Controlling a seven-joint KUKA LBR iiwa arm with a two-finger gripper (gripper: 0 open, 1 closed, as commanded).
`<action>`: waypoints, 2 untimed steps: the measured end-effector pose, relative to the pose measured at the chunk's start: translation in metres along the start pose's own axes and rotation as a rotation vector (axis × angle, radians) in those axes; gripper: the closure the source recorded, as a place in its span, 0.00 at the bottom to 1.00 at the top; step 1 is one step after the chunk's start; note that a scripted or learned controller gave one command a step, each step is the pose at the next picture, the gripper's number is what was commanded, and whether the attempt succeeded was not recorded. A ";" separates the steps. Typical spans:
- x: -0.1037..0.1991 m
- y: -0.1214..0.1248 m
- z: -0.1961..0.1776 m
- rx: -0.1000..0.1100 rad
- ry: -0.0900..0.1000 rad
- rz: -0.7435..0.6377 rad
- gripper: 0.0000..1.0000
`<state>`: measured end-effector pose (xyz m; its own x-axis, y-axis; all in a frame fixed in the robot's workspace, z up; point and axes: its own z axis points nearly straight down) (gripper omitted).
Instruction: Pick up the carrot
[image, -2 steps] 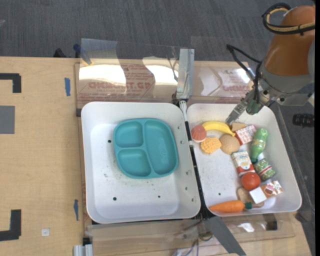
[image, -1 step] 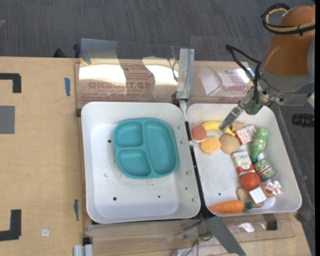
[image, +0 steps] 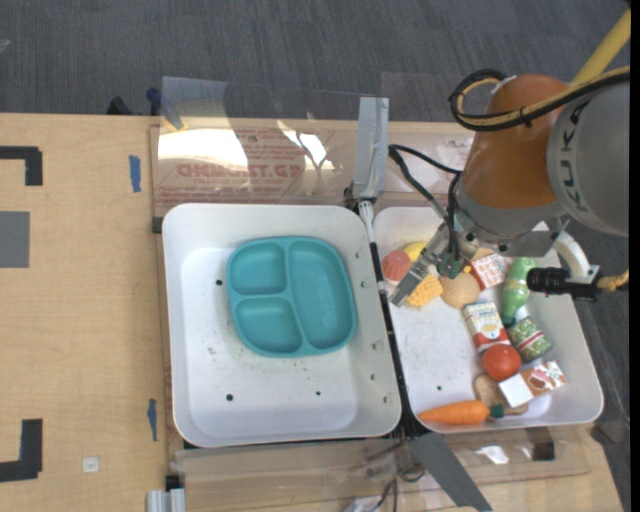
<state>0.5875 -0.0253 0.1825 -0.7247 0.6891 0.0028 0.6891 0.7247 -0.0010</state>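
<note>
The carrot (image: 455, 412), orange with a small green tip, lies flat against the front wall of the right bin (image: 440, 350). My gripper (image: 422, 275) hangs low over the back left part of that bin, just above a yellow corn-like toy (image: 428, 293) and beside a pink-red round toy (image: 397, 264). It is well behind the carrot, about a third of the bin's length away. The orange wrist band (image: 510, 140) sits above it and hides part of the bin's back.
A teal divided plate (image: 292, 295) lies in the left bin (image: 200, 380). The right bin's right side is crowded: a tan biscuit (image: 460, 290), cartons (image: 483, 322), green bottle (image: 515, 290), tomato (image: 501, 360) and white cube (image: 515, 390) close to the carrot's tip.
</note>
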 end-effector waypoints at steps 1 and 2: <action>-0.047 0.007 -0.004 -0.004 -0.010 -0.419 0.00; -0.052 -0.059 0.082 -0.004 -0.011 -0.397 0.00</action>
<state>0.5841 -0.1036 0.1004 -0.9348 0.3550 -0.0088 0.3550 0.9349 0.0022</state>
